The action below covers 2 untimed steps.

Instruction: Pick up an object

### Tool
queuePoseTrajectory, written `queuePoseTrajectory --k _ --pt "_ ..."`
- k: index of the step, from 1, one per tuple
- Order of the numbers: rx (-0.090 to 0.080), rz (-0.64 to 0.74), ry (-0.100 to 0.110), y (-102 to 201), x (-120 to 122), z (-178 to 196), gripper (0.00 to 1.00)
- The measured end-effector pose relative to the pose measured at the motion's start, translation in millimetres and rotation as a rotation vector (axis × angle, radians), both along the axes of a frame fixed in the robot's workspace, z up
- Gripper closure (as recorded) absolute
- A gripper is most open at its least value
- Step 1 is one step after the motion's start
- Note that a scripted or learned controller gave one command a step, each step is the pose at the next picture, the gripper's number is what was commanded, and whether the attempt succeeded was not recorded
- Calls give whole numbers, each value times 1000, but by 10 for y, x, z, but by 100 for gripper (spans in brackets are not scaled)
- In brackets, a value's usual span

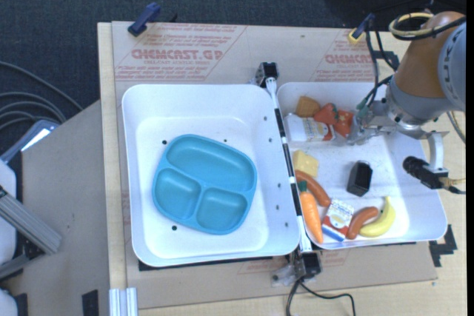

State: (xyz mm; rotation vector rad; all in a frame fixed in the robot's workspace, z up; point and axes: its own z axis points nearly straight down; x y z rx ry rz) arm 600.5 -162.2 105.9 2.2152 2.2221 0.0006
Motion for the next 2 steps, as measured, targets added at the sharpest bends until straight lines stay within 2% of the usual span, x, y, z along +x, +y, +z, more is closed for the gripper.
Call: queuePoseTrajectory --k 1,2 --pt "0 0 0 1 -1 -1 0" --pt "4 -8 28 -180 601 -251 0"
